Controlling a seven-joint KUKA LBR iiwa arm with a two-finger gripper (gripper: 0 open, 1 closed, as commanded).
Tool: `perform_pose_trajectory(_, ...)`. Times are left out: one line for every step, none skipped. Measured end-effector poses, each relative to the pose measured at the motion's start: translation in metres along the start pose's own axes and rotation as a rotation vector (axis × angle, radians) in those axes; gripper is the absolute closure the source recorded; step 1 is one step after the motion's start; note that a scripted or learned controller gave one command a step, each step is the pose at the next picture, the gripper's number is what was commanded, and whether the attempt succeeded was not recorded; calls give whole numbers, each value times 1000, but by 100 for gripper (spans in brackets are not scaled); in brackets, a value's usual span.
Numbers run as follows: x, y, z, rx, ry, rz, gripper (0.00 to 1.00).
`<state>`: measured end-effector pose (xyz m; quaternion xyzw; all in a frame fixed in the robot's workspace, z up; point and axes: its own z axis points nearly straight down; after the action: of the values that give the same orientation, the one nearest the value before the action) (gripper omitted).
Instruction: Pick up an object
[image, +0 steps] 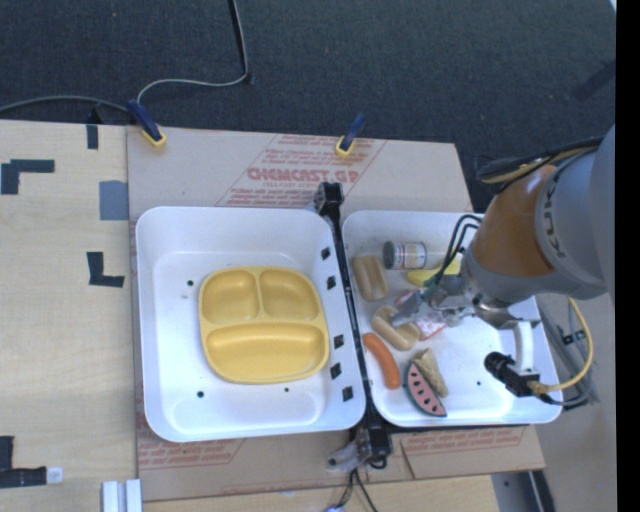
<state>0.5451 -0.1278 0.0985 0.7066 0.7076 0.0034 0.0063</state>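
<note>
gripper (428, 308): low in right bin (520, 405), grip state cannot be told | bread roll (393, 328) just left, touching unclear | sausage (381, 360), watermelon slice (426, 388) below

Left bin (160, 330): a divided tray (263, 324) is lying at its centre. Right bin (480, 405): a small jar (405, 255) is lying on its side toward the far wall, a bread roll (369, 277) sitting just left of it; nearer the front a sausage (381, 359) is lying beside the dividing wall, a watermelon slice (424, 389) resting to its right. The gripper (425, 305) is sitting among them.
</note>
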Motion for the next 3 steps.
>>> perform_pose_trajectory(0,0,-10,2,1,1,100)
perform_pose_trajectory(0,0,-10,2,2,1,0)
perform_pose_trajectory(34,70,13,10,3,-1,0)
